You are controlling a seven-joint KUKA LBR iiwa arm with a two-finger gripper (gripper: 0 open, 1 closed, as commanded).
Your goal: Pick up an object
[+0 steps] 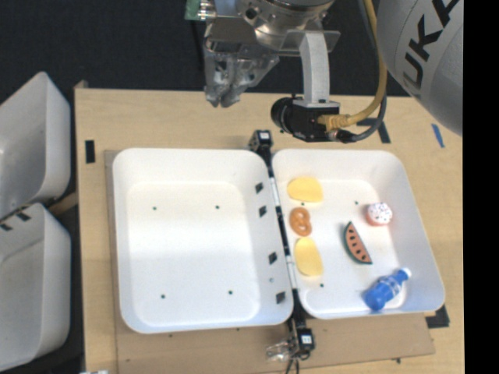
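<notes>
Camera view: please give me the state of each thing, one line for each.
Hand: raised above the bench, behind the bins, nothing seen between its fingers.
Blue bottle: lying on its side, right bin.
Watermelon slice: lying flat.
Orange pretzel: lying flat.
Two yellow pieces: lying flat.
Pink-dotted ball: resting, untouched.

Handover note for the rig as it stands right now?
Gripper: raised above the bench behind the bins, over the far edge of the left bin; nothing seen between its fingers.
Right bin holds everything: two yellow pieces and an orange piece along its left wall, a watermelon slice in the middle, a pink-spotted piece to the right, and a blue bottle near the front corner.
Done: nothing picked yet.
Left: come down on one object, grasp and lift it.
</notes>
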